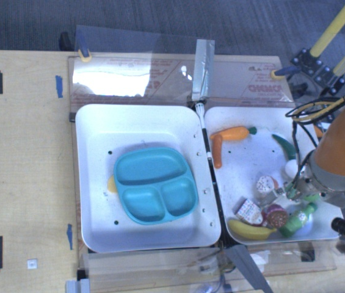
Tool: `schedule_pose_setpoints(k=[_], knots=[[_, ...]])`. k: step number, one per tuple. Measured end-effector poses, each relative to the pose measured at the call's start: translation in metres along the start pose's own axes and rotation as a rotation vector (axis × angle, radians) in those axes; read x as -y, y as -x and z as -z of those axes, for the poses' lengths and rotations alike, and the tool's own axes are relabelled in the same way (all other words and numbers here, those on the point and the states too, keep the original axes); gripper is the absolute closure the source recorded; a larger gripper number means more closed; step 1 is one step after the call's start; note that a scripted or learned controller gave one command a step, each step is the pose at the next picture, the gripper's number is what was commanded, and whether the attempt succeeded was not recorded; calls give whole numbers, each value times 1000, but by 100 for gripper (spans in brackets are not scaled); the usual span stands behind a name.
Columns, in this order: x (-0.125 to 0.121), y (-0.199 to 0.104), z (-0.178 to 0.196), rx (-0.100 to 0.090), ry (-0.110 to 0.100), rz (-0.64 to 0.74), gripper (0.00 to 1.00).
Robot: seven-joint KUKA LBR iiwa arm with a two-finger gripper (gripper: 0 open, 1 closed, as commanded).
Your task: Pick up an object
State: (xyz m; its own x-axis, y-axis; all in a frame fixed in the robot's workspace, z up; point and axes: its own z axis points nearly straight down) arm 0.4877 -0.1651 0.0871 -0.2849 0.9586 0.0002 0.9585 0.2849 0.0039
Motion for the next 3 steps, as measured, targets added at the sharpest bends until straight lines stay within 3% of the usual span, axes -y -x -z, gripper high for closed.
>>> schedule_pose_setpoints(k=[1, 2, 3], knots=[[-37, -40, 0, 4, 5, -181, 0], [-39, -39, 11, 6, 11, -184, 100], [-102, -75, 97, 1, -4, -254, 100]])
